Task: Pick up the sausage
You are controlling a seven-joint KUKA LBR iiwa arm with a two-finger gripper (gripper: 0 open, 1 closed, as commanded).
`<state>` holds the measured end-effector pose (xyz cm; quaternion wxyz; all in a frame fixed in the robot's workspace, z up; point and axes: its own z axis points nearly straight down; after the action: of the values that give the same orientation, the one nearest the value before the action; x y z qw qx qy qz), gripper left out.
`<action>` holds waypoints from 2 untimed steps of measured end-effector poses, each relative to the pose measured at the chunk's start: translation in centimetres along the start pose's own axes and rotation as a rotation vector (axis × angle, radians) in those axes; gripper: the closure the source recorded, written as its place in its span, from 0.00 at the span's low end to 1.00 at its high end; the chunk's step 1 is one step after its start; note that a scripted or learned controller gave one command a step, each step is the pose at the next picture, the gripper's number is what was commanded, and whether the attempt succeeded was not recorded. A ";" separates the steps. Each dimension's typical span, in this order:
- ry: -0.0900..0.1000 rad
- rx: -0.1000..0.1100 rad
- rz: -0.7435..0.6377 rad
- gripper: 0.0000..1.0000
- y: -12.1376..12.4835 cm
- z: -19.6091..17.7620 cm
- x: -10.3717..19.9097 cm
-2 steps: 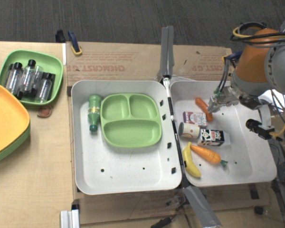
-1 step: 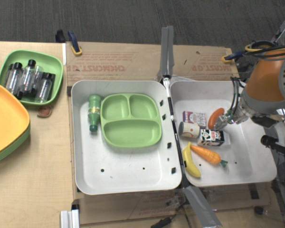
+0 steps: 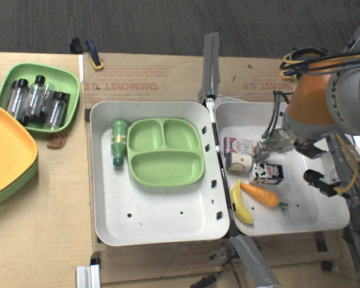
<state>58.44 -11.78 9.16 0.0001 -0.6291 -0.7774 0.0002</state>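
- Grey KUKA arm w/ orange band (image 3: 315, 101) reaching in from 3 o'clock; two-finger gripper (image 3: 265, 153) low over the shallow white right bin (image 3: 312, 206), approx. bin centre.
- Can't tell gripper state, open or closed: seen from above, too small and dark. Nothing visibly held.
- Can't pick out the sausage w/ certainty anywhere in view. Possibly hidden under the gripper; no claim beyond that.
- Just at 9 o'clock of the gripper: small purple-and-white carton (image 3: 239, 152). Just at 6 o'clock: black-and-white cow-print carton (image 3: 268, 173), touching or nearly so.
- Further toward 6 o'clock: orange plastic carrot (image 3: 261, 195), lying aslant; yellow plastic banana (image 3: 241, 206) at its 7 o'clock, by the bin's left wall.
- In the shallow white left bin (image 3: 162, 212): light-green three-section plate (image 3: 166, 150), w/ a green plastic bottle (image 3: 118, 141) lying at its 9 o'clock.
- On the bench well off at 9 o'clock: small reddish-brown lump (image 3: 56, 140), half tucked under a green tray of dark vials (image 3: 39, 98). Too small to identify; outside both bins.
- Handling, as judgement only: likely a toy sausage like its neighbours, so light, stiff, smooth-skinned, prone to roll or squirt out of a pinch.
- Best taken across the short axis at mid-length, square to its long line, not at the rounded ends.
- Risk: crowded spot, so could easily nudge or grab a carton instead.
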 end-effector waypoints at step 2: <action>-0.002 -0.001 0.465 1.00 5.2 -4.9 -11.5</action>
<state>65.91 -21.98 14.01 -0.0008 -0.7911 -0.6116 0.0006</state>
